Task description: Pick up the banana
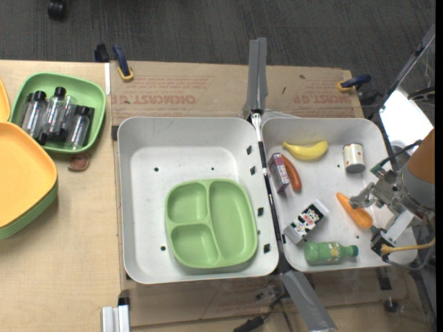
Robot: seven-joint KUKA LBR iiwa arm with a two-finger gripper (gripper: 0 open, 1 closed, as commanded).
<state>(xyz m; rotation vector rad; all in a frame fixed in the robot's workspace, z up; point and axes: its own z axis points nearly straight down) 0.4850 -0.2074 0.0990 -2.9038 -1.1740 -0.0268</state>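
Near right bin's top edge, banana point(306, 149) lies untouched. Hand point(377, 198) sits low at bin's right wall, grip state unclear, cannot tell. Risk: reach clips carrot point(355, 211) or can point(354, 158).

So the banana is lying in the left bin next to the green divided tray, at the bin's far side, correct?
Not quite. The camera view shows the banana at the far side of the right bin, while the green divided tray sits in the left bin.
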